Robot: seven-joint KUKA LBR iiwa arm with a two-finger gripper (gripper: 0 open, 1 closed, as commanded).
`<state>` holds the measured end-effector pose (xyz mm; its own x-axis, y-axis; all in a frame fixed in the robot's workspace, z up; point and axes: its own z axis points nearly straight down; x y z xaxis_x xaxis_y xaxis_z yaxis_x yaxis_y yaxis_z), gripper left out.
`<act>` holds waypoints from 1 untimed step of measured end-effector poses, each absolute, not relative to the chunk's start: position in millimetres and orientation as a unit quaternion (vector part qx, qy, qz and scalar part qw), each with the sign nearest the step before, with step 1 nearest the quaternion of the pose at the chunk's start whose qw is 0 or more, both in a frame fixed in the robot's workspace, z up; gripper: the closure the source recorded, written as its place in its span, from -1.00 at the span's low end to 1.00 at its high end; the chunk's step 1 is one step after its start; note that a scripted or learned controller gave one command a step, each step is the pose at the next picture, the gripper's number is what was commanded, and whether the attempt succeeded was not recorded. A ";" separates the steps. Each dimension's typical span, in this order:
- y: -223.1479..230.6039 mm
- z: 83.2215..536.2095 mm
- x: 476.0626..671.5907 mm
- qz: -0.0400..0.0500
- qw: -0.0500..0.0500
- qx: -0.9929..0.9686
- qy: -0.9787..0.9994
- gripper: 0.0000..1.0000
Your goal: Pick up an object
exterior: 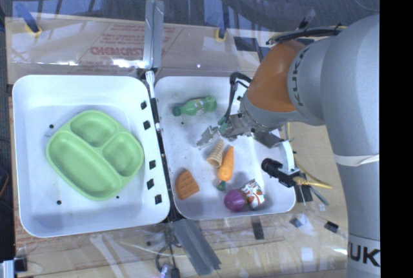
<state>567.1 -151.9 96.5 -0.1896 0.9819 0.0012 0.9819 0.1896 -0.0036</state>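
Observation:
The right bin holds several small items. A green bottle lies on its side near the far wall. A tan cone and an orange carrot lie side by side in the middle. An orange-brown waffle piece sits at the front left, and a purple vegetable with a red and white carton at the front right. My gripper is low inside this bin, just above the cone's top end and below the bottle. Nothing shows as held in it.
The left bin bears a light green divided plate. A black clip-like part juts over the right bin's right wall. The arm's orange band and grey body cover the right bin's far right corner.

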 end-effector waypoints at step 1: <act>-162.0 91.3 494.0 0.001 0.002 -0.675 -0.738 -1.00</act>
<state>494.0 -162.0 91.3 -0.0896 0.9960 0.0016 0.9960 0.0896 -0.0034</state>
